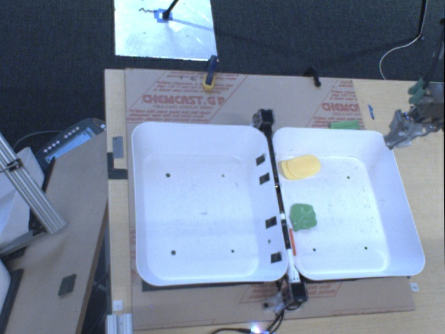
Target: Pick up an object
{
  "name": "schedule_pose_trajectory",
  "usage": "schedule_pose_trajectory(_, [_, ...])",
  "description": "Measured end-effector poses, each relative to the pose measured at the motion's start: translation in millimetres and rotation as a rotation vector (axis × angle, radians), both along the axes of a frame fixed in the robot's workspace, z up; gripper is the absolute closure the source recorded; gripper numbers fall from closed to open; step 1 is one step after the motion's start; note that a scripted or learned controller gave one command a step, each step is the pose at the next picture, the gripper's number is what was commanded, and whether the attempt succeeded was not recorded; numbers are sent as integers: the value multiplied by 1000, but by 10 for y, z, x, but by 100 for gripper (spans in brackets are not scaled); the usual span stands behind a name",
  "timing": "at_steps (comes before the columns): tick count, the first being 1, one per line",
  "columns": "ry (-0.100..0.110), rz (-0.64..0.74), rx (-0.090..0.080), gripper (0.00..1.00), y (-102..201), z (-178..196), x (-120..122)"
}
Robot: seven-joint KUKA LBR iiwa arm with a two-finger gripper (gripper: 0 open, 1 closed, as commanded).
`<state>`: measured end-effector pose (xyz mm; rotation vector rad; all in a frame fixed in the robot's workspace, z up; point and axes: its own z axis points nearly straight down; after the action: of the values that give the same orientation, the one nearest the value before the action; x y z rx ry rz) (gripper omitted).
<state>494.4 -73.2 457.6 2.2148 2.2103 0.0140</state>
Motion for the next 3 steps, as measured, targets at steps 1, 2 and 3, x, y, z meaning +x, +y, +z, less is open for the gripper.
schedule_pose_trajectory(1, [2,6,1,100,-39,830,-15])
schedule_pose_trajectory(2, [27,13,4,100,729,-661,-88])
schedule_pose_trajectory(3, [-5,6,2,100,517,865,-77])
